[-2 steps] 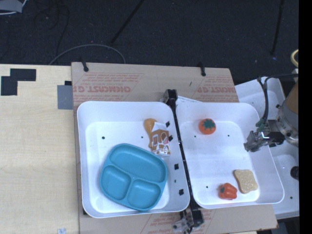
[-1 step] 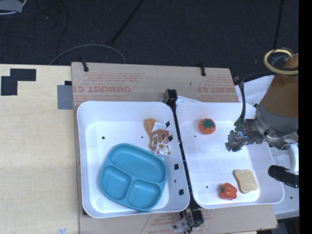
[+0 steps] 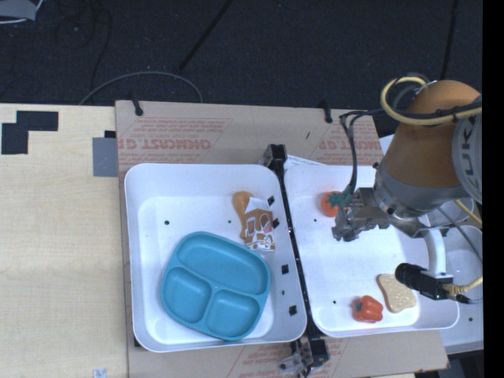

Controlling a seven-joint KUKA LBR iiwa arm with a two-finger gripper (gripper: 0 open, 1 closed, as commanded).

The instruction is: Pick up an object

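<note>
My gripper hangs over the right bin, near its upper left part. A small orange-red round thing lies just above and left of the gripper, touching or nearly touching it. A red pepper sits at the bin's front, with a slice of toast beside it on the right. Nothing can be seen held by the gripper.
The left bin holds a blue divided plate, a brown piece and a patterned packet near the divider. The arm's wide body covers the right bin's upper right part.
</note>
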